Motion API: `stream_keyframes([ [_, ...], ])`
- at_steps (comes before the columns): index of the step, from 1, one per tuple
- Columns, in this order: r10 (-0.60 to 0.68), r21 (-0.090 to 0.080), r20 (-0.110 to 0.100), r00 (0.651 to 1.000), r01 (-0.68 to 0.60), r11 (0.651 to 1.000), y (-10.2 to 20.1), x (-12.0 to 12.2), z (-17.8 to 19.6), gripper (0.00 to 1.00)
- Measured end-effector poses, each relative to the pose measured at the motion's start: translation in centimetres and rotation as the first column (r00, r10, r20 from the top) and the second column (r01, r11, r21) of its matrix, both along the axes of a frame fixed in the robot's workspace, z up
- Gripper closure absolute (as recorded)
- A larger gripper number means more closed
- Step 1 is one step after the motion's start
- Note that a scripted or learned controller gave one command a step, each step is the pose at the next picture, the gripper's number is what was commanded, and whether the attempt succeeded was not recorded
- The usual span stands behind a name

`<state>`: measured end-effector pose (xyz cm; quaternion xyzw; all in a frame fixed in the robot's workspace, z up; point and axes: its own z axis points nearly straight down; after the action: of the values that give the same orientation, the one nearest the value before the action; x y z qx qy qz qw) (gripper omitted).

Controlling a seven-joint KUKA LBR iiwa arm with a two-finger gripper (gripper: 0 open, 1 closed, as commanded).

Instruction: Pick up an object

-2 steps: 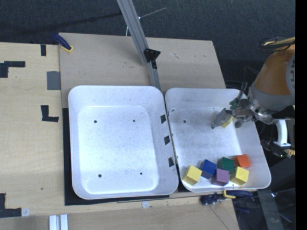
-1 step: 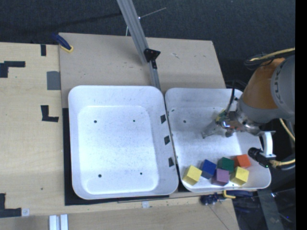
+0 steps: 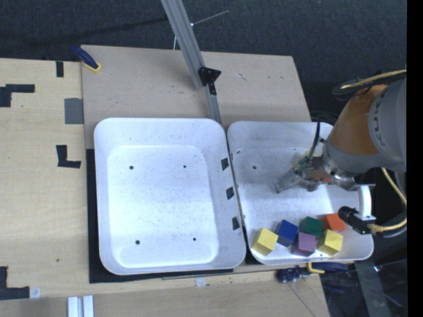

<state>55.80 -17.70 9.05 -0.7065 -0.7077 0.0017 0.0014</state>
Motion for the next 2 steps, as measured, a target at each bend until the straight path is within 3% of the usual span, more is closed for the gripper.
stream_keyframes([
  [1,0.001,0.001,0.001,1.0,-0.001,1.0,0.1,0.1,1.1,1.0],
  [2,-0.001,0.0,0.007,1.0,0.001,1.0,-0.3,0.7,5.6,1.0],
])
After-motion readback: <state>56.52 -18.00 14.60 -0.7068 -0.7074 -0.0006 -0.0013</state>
